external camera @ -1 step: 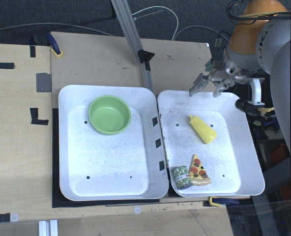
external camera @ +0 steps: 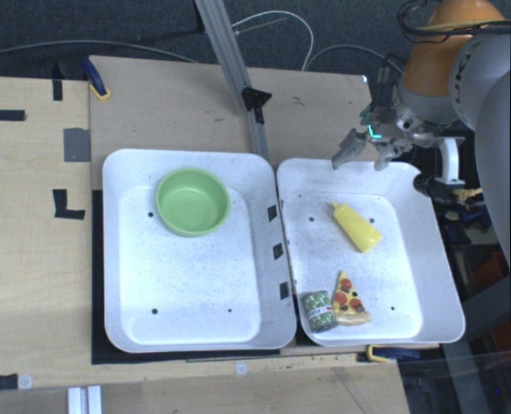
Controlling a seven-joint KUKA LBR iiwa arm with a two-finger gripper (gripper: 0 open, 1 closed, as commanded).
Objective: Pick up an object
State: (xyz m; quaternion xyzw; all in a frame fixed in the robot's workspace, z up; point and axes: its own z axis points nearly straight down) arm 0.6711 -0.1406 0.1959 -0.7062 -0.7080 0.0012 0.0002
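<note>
the gripper [external camera: 359,155] hangs over the far edge of the right bin [external camera: 428,257], its two fingers spread apart with nothing between them. nearest below it lies a yellow squeeze bottle [external camera: 356,226] on its side, likely light, smooth and a bit slippery; a grasp across its wider body looks safest. the flat pizza slice [external camera: 350,299] and small green can [external camera: 318,310] sit near the bin's front.

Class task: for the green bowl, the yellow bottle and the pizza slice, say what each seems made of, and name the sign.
Green bowl: likely plastic, smooth, evenly coloured. Yellow bottle: probably plastic, one solid colour, slight sheen. Pizza slice: a toy, perhaps plastic or rubber; flat bright toppings, though too small to be sure.
</note>
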